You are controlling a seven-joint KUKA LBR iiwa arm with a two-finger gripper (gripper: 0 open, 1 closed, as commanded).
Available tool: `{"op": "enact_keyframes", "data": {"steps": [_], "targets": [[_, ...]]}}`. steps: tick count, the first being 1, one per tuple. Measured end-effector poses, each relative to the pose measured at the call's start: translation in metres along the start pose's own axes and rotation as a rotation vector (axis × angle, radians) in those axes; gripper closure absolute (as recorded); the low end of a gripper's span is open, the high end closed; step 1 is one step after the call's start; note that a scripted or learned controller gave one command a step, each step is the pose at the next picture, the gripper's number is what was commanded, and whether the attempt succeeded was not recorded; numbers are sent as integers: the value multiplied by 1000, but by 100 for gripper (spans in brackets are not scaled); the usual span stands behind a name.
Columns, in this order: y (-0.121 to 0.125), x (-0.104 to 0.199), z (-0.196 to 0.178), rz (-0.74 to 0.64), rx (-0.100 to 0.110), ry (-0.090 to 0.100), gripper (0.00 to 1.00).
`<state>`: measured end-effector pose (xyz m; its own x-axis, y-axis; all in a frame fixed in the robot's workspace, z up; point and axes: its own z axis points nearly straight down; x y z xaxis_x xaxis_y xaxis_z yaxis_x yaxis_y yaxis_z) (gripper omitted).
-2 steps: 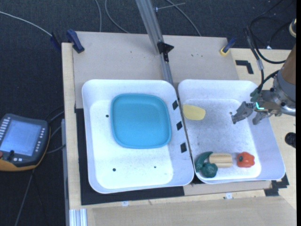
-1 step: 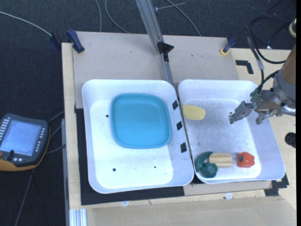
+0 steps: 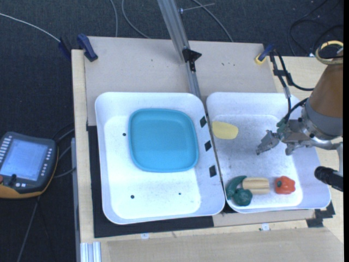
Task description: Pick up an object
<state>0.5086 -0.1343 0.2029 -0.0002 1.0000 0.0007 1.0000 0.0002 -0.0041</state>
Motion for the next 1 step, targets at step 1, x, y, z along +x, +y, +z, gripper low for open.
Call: {"op": "enact_keyframes", "data": {"steps": [1], "targets": [[0, 2, 42, 0, -1, 0, 0]]}}
